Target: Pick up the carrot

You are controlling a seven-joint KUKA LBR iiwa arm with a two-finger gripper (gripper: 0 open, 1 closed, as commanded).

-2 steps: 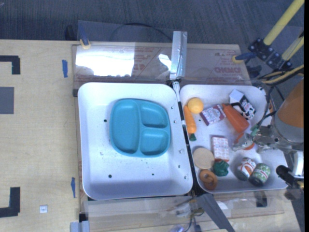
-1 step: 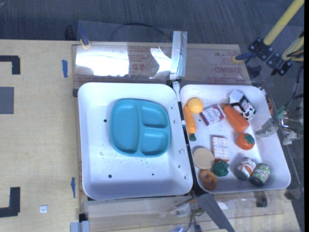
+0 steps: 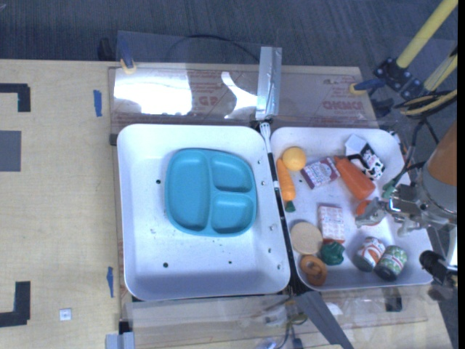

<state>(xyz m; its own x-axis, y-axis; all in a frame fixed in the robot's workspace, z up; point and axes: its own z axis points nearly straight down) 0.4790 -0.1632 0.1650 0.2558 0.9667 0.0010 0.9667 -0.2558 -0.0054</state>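
— What sits nearest in the right bin point(image 3: 341, 285)?

— Along its six o'clock rim, a brown ring-shaped pastry point(image 3: 314, 269), and toward five o'clock two small cans point(image 3: 382, 257) side by side. Just past them lie a green broccoli piece point(image 3: 333, 253) and a tan round disc point(image 3: 306, 236).

— And the arm?

— The gripper point(image 3: 378, 211) hangs at the bin's three o'clock side, above the cans. I cannot tell how wide it stands or whether it has hold of anything.

— Where is the carrot?

— The carrot point(image 3: 285, 184) lies at nine o'clock, against the wall shared with the left bin point(image 3: 138, 217), green end toward six. It is well apart from the gripper.

— Farther back?

— A yellow lemon point(image 3: 293, 158) touches the carrot's twelve o'clock end. An orange wedge point(image 3: 354, 179) lies toward one o'clock. In the left bin rests a blue divided plate point(image 3: 211, 192).
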